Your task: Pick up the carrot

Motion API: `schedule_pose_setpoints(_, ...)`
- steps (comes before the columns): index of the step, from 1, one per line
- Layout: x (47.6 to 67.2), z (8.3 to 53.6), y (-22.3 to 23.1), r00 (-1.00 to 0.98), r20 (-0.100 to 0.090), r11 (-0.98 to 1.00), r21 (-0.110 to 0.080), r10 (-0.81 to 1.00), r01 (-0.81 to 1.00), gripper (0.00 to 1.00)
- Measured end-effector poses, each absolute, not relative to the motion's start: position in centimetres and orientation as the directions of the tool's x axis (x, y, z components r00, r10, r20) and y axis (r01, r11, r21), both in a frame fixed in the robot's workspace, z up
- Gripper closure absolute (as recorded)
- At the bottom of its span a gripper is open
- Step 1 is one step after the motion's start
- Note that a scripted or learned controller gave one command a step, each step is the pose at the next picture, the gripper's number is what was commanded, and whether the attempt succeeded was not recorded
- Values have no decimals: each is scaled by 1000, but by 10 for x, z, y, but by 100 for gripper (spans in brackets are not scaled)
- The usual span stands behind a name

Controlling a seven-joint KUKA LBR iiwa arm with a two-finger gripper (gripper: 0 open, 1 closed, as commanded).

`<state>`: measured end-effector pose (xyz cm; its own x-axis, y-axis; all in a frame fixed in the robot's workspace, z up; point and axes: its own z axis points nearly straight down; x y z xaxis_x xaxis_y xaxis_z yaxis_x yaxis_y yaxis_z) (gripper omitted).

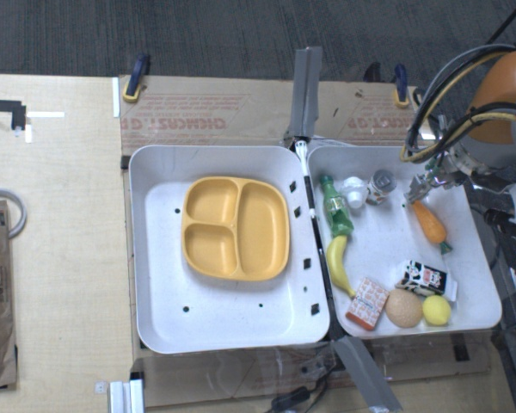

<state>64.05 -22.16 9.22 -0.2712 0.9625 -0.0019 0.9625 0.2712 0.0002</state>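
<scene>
Arm enters from right edge, upper right of frame; orange band up top, gripper (423,189) angled down-left, low.

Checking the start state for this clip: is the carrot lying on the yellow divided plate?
No. The carrot lies in the right bin, while the yellow plate sits in the left bin.

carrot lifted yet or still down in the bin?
Cannot tell for sure. The orange carrot lies slanted over the right white bin's floor, its upper end at the two-finger gripper; a grip isn't visible.
</scene>
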Motion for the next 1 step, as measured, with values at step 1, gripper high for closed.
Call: schedule_pose_setpoints(1, 632, 185, -155, -489, -3, 489, 2, 872, 872, 100)
